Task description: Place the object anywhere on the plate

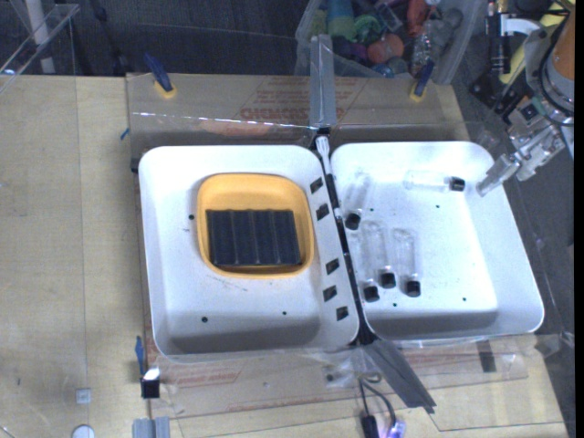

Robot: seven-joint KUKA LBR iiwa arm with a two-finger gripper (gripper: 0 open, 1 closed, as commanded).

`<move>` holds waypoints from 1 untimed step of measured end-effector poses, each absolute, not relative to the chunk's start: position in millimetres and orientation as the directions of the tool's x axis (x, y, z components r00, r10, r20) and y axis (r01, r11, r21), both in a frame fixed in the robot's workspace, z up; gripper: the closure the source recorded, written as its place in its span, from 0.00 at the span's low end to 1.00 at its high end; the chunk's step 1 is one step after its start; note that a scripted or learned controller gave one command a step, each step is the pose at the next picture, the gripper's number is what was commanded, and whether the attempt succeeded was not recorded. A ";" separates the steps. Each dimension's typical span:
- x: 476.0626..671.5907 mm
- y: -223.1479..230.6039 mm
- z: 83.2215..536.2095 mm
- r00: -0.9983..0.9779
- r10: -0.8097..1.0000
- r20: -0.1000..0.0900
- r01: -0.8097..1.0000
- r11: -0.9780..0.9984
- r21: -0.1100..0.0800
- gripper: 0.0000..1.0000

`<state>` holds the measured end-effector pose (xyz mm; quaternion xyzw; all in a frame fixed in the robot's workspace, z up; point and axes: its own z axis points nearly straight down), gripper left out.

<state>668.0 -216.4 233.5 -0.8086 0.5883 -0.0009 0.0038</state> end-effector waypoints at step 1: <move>668.2 -209.2 237.6 0.484 -0.875 -0.002 -0.875 -0.484 -0.007 0.00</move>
